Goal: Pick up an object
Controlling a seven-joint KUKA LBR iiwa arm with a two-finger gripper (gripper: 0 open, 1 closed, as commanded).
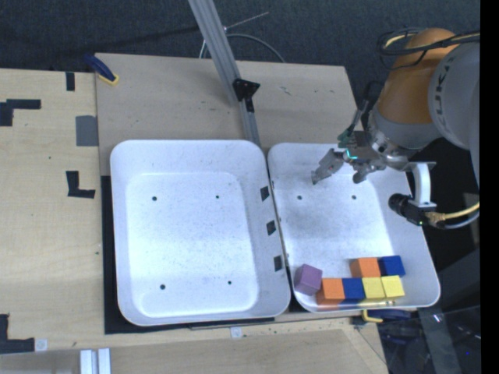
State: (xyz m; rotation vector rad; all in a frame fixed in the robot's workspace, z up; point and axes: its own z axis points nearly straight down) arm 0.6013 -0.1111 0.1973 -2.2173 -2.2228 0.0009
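- While the arm (437,76) reaches in from the right, the gripper (338,167) is seen over the far part of the right bin (335,216), its two fingers (323,170) spread apart with nothing between them.
- No block is touched by the fingers; speckled bin floor is seen beneath and between them.
- The blocks are grouped well apart from the fingers, toward the near edge of the same bin, against its near wall.
- A purple block (309,277) lies nearest the bin's near-left corner, tilted relative to the others, below and slightly left of the fingers.
- An orange block (333,288) is found just beside the purple one, followed in a row by a blue block (353,288) and two yellow blocks (383,287), all touching or nearly so.
- A second orange block (365,267) and a second blue block (391,266) sit side by side just behind that row, on the side closer to the fingers.
- The left bin (187,232) lies to the left of the fingers, touching the right bin along its side.
- Both bins are carried on a light wooden worktop (47,209).
- A grey metal strut (214,33) slants across the worktop, beyond and left of the fingers.
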